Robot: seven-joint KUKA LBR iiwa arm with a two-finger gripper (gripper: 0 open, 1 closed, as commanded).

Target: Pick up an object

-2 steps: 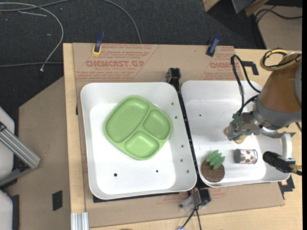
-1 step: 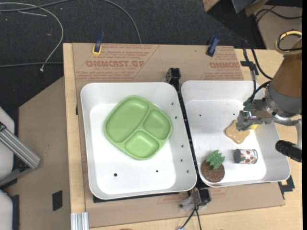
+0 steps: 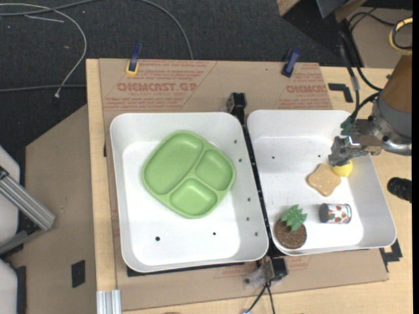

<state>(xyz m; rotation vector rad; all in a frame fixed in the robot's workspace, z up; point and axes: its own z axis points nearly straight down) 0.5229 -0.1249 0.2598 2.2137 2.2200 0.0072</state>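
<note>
Bench [image 3: 105, 175] carries two white bins. Left bin [image 3: 131, 241] holds a green divided plate [image 3: 188, 173], tilted on the diagonal, middle of the bin. Right bin [image 3: 288, 136] holds four small things: a potted plant toy [image 3: 291, 227] at the near edge, a small can [image 3: 335, 213] lying on its side just right of it, a tan toast-like piece [image 3: 323, 180] above those, and a yellow object [image 3: 343, 169] touching or just beside the toast's upper right corner.

Arm [image 3: 399, 103] comes in from the right. Gripper [image 3: 342, 150] sits directly over the yellow object, covering its top; can't tell how the gripper is set, nor whether it has contact.

Step in hand, as I judge it: descent onto or closing on the yellow object. To do it well, stay centred on the yellow object, go straight down, and keep clear of the toast so it isn't nudged or pinched along. The bin's right wall is near, so lift vertically. Risk: the rounded object slips out.
</note>
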